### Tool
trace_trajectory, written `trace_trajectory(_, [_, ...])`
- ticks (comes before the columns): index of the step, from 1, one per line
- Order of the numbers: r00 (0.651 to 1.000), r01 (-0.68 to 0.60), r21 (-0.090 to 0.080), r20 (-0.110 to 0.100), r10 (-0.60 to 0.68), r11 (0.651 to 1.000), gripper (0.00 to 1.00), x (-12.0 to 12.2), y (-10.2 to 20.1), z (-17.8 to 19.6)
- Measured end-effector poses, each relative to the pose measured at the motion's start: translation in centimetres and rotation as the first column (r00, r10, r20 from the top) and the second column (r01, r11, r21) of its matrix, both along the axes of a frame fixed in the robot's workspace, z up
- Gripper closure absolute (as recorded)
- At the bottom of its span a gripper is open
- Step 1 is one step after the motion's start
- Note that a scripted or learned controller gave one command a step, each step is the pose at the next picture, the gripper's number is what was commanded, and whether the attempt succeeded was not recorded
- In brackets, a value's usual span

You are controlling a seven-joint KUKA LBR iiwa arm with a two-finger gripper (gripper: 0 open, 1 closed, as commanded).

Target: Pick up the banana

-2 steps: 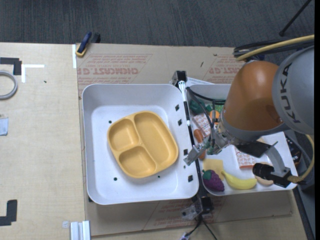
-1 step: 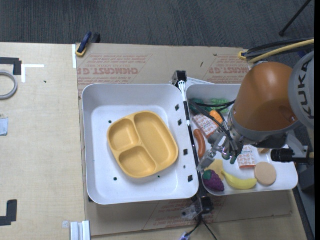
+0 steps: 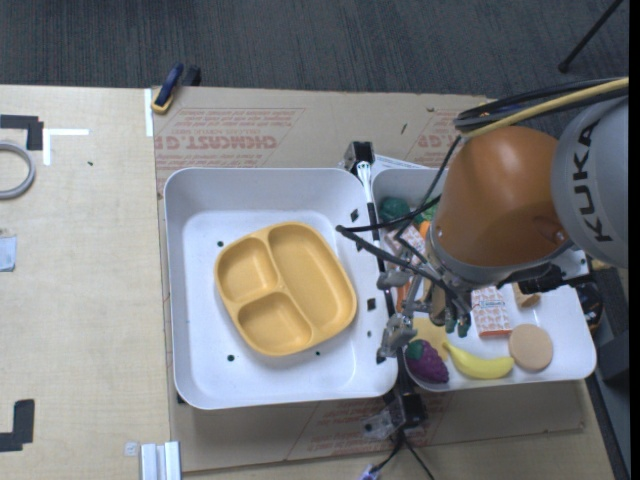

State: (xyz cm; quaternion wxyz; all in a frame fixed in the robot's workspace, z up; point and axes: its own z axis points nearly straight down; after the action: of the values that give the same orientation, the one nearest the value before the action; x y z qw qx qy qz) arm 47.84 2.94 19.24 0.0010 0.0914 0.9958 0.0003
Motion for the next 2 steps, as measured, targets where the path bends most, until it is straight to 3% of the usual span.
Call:
trace_trajectory(1, [0.970,-0.245,-0.001,0.003,0.245,0.970,0.00,0.1,-3.3,5.4])
trace_trajectory(2, [0.853,-0.522,-0.001,0.000,0.522,0.853,0.00,0.2,-5.3,2.1])
